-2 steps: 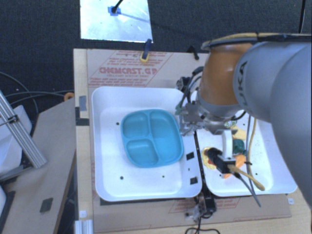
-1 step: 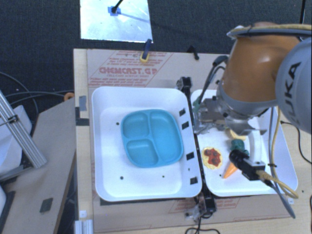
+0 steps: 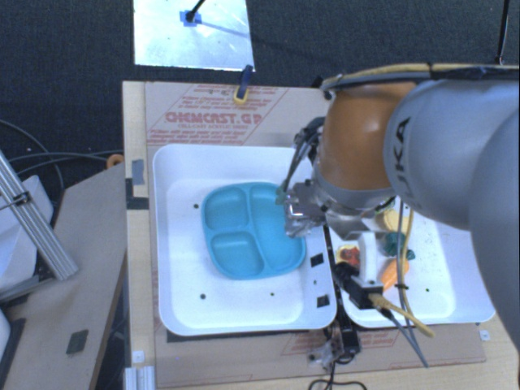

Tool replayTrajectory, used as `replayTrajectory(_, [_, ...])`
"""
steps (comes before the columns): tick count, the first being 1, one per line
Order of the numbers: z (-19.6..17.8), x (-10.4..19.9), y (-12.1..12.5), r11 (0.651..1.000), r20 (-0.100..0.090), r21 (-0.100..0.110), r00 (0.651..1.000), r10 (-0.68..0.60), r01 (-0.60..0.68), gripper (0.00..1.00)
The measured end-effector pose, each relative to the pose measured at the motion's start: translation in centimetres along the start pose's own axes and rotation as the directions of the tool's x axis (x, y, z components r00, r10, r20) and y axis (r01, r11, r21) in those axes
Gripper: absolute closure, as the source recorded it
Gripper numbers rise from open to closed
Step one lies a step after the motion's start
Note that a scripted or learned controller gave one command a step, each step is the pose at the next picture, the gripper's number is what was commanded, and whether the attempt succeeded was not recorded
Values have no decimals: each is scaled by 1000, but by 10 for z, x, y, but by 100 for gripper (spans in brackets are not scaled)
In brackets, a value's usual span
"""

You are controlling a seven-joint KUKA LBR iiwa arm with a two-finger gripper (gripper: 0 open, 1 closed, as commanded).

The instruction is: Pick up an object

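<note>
Lying to the left of the gripper, the left bin (image 3: 175, 242) is a shallow white tub resting on a printed cardboard sheet (image 3: 211, 116) that extends past its far rim. Inside this bin, just left of the gripper, sits a blue divided tray (image 3: 244, 234), flat on the bin floor with its moulded compartments facing up and its long axis angled slightly against the bin walls. The bare white floor of the bin surrounds the tray on its left, near and far sides. The gripper (image 3: 294, 216) is positioned low over the right edge of the blue divided tray, close to the wall that separates the two bins; contact with the tray cannot be confirmed from this angle. Whether the gripper is open or closed cannot be told, and nothing can be seen held in it. Directly above and to the right of the gripper, the orange band (image 3: 357, 136) and the grey arm (image 3: 455, 136) cover much of the right bin (image 3: 455, 291). In the exposed strip of that bin, to the right of the gripper and nearer the camera, lie several small items close together: a red item (image 3: 348, 255), an orange item (image 3: 390, 275), a green item (image 3: 400, 246) and a yellow item (image 3: 392, 218). Their exact shapes are too small to identify.
</note>
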State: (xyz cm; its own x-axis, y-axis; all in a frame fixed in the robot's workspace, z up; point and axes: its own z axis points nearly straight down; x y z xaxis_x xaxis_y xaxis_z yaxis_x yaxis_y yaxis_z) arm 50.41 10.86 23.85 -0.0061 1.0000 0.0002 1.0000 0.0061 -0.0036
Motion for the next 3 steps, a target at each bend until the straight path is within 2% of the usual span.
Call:
replayTrajectory(1, [88, 2, 63, 1000, 2, 0, 1000, 3, -3, 100])
replayTrajectory(2, [-49, -1, 83, 1000, -2, -20, 1000, 2, -2, 100])
replayTrajectory(3, [58, -16, 153, 1000, 1, -7, 1000, 5, -5, 100])
